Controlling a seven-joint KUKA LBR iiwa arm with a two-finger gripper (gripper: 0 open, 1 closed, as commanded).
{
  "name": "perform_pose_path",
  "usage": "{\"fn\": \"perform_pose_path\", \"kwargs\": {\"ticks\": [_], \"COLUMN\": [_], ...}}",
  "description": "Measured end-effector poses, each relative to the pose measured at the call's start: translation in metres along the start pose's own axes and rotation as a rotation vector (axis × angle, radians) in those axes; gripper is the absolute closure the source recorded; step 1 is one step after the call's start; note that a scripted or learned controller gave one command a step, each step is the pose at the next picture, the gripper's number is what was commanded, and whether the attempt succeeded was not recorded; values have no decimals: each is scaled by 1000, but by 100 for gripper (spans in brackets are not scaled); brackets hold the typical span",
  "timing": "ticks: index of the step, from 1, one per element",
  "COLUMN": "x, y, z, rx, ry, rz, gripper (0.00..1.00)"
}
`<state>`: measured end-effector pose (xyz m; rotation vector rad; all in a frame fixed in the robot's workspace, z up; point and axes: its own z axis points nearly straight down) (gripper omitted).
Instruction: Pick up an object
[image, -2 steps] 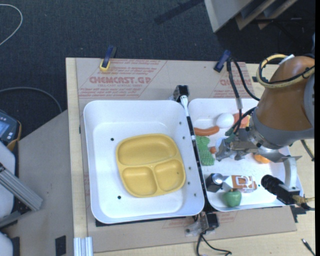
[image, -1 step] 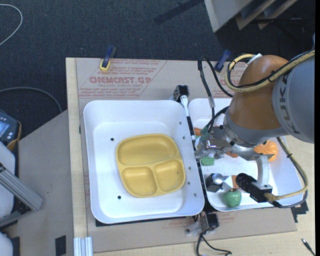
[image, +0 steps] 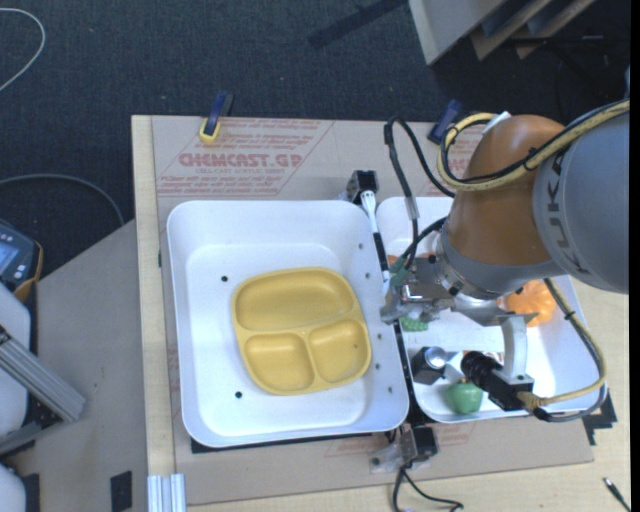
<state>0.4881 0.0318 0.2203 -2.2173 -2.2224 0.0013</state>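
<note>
Fig. 1. A pale brown surface (image: 250, 150) with red print carries two bins side by side, seen from above at a slant. The shallow white left bin (image: 195, 300) holds a yellow moulded plastic plate with three compartments (image: 300, 330), lying flat at its centre. The grey arm with an orange band (image: 505, 200) hangs over the shallow white right bin (image: 553, 352). The claw (image: 415, 310) sits low at that bin's edge nearest the left bin. The wrist covers it, so whether it is spread or pressed together cannot be told, and nothing is seen held.

Candidate objects in the right bin are a small round green ball (image: 465, 398) at the front edge and an orange rounded object (image: 535, 300) towards the far side, partly hidden by the arm. The ball appears the better exposed of the two.

To do the step well, the claw should be centred over one object, clear of the bin wall. It should descend straight and close across the widest part, since a ball is likely to roll from an off-centre grip.
</note>
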Motion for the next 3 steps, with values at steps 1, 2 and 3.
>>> {"fn": "perform_pose_path", "kwargs": {"ticks": [1, 2, 3], "x": [-14, -5, -12], "y": [-5, 2, -1], "z": [4, -11, 5], "rx": [1, -5, 2], "ry": [-1, -1, 0], "rz": [4, 1, 4], "gripper": [100, 100, 100]}}
